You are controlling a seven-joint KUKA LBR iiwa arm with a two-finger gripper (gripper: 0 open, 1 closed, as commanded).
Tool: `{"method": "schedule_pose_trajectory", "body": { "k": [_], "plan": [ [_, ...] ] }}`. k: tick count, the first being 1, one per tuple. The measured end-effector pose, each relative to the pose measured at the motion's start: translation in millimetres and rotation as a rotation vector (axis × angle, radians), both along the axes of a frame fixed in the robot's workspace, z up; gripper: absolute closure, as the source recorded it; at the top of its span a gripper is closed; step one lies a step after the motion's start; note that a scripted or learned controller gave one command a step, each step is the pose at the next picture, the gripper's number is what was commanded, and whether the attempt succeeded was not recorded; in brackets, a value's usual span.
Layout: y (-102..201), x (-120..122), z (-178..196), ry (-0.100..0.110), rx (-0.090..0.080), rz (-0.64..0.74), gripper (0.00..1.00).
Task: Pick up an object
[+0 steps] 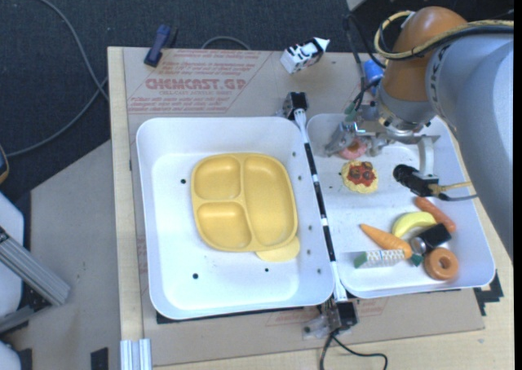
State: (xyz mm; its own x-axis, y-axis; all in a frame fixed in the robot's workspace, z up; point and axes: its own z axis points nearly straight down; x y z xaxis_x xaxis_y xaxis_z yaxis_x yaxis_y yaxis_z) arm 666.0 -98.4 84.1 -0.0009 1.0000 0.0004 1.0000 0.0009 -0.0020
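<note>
Low in the right bin [481, 266], the gripper [356, 138] hovers over a pinkish item [353, 150]; its grip cannot be told. Just beyond sits a small tart [360, 176], with carrot [385, 238], banana [412, 222] and donut [442, 263] farther off.

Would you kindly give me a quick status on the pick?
Gripper low in right bin, over pink item. No grasp visible. Small pizza toy beside it.

Left bin [155, 197]: white. Divided plate [243, 200]: pale yellow. Right bin [481, 266]: white. Tart [360, 176]: yellow, red topping. Carrot [383, 237]: orange. Banana [412, 222]: yellow. Doughnut [441, 263]: orange-brown. Bench [204, 79]: tan, red lettering. Arm [465, 59]: grey, orange band.
</note>
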Motion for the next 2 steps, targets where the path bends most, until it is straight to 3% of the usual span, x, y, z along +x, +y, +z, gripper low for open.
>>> {"method": "schedule_pose_trajectory", "body": {
  "k": [2],
  "plan": [
    [-1.3, 0.5, 0.7, -0.002, 0.0, -0.001, 0.0]
  ]
}}
